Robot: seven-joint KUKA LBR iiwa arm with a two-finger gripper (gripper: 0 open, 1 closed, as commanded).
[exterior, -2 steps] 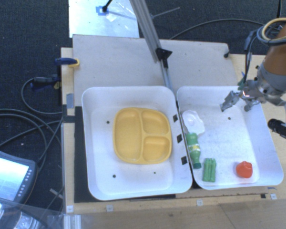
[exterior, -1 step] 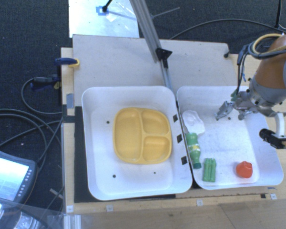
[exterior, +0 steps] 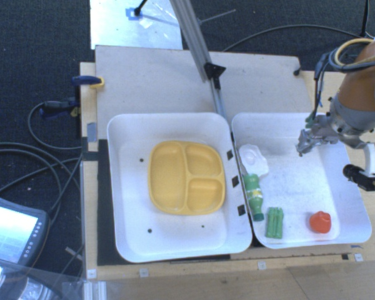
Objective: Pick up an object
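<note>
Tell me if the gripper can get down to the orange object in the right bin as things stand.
Probably yes. The orange object sits alone near the right bin's front corner, apart from the green block, and the gripper hangs over the same bin.

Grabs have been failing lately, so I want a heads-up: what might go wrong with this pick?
1. The green bottle lies against the right bin's left wall, touching the white object; fingers may hit the wall.
2. The end effector hangs above bare floor, far from the orange object.
</note>
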